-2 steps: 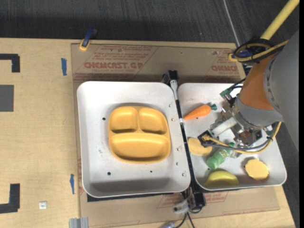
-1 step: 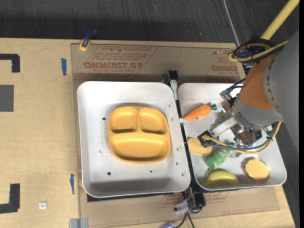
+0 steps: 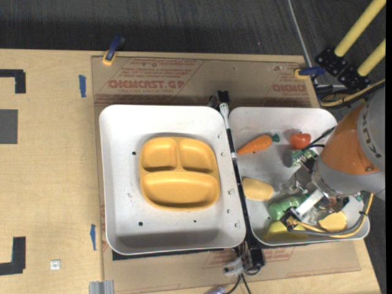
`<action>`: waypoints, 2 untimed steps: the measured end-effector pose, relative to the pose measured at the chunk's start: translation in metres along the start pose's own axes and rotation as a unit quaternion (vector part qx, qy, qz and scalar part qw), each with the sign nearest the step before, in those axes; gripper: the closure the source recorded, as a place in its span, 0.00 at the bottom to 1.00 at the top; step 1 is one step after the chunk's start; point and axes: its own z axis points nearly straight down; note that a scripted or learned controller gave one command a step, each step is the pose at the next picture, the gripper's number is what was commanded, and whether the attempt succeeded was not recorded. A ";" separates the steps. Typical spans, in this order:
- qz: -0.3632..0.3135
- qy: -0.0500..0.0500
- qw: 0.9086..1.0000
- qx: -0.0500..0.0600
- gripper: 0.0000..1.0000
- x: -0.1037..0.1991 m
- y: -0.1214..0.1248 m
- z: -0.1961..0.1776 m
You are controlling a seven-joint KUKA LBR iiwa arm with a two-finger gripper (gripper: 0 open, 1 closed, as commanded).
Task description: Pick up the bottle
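The bottle, green, lies in the right bin toward its front edge, partly under the arm's wrist. The gripper is low over it, just at its right end, but whether its claw is open or closed, or has hold of anything, cannot be told, since the wrist and cables cover it. Crowding the bottle are one pale yellow potato-shaped piece just to its left, one yellow piece near the bin's front right corner, and a yellow-green bit against the front wall. Farther back lie one orange carrot with a green tip and one red tomato, both near the back edge and well apart from the bottle. The arm, grey with an orange band, covers the bin's right side. The left bin holds one yellow divided tray with three compartments, at its middle. Both white bins sit on a cardboard sheet over a tan bench marked with black and blue tape; dark carpet lies beyond, with two yellow bars at the far right.
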 end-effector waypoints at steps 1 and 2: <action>0.000 0.000 1.000 0.000 1.00 0.001 0.000 -0.010; 0.000 0.000 1.000 0.000 0.00 0.001 0.000 -0.010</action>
